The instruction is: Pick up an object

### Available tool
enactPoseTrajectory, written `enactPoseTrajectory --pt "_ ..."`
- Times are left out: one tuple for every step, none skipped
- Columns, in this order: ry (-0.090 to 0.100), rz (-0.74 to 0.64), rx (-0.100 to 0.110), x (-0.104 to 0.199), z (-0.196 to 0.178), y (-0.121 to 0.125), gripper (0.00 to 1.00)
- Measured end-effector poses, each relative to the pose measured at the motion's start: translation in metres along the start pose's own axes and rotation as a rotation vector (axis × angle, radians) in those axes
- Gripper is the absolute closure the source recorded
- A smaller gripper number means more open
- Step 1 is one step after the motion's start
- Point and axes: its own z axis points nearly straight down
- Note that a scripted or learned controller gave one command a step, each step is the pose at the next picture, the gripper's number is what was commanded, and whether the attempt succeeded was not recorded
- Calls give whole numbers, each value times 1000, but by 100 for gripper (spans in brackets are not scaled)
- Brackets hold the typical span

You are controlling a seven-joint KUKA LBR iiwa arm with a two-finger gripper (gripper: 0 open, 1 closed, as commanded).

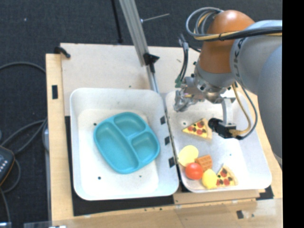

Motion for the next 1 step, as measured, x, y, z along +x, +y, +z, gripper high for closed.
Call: enactPoseTrajectory --pt "1 -1 -2 49 -14 14 100"
